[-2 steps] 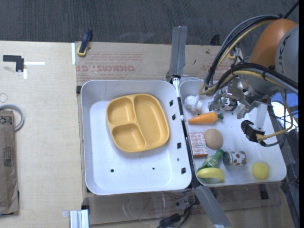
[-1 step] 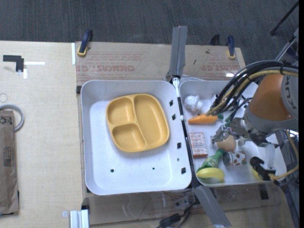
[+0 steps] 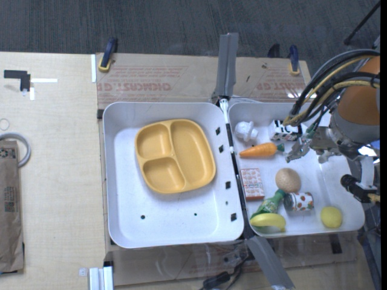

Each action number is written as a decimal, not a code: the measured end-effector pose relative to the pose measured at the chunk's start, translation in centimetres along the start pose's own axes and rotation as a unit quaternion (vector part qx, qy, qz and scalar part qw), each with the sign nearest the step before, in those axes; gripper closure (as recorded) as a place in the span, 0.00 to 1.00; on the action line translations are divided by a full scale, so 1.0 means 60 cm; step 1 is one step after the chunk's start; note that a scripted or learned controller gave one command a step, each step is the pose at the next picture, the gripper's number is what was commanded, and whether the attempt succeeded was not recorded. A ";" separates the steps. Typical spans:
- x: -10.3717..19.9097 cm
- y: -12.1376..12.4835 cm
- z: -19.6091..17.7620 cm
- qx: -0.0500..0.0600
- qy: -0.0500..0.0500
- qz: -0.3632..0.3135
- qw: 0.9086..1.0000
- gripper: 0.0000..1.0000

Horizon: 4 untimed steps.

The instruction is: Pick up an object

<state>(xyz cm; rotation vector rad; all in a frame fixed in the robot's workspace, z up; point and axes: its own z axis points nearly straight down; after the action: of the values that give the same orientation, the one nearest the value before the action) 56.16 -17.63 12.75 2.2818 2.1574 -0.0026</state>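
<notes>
While the pale wooden bench [image 3: 54, 180] fills the lower left of the frame, dark grey carpet [image 3: 169, 14] runs across the top. Centre frame, the left bin [image 3: 121, 222] holds a yellow divided plate [image 3: 175, 156]. At right, the right bin [image 3: 347, 174] holds a carrot [image 3: 259, 151], an egg [image 3: 288, 179] and a lemon [image 3: 331, 217]. Whether the gripper [image 3: 296, 153], beside the carrot, is parted or closed cannot be told.

2 white bins [image 3: 115, 180]; 1 yellow divided plate [image 3: 175, 156]; 1 carrot [image 3: 259, 151]; 1 banana [image 3: 268, 222]; 1 lemon [image 3: 331, 217]; 1 can [image 3: 300, 202]; 1 small box [image 3: 251, 183].
</notes>
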 end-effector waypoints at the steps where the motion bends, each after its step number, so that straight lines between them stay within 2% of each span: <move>1: 0.024 -0.138 0.061 0.001 0.001 0.005 1.000 0.00; 2: -0.051 -0.097 0.060 0.000 0.000 -0.097 0.995 0.00; 3: -0.062 -0.094 0.059 -0.001 0.004 -0.039 0.999 0.00; 4: 0.086 -0.061 0.060 0.000 0.001 -0.180 0.984 0.00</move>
<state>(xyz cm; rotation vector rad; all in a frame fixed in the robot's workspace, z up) 52.78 -12.29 9.13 1.8558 2.5349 -0.0021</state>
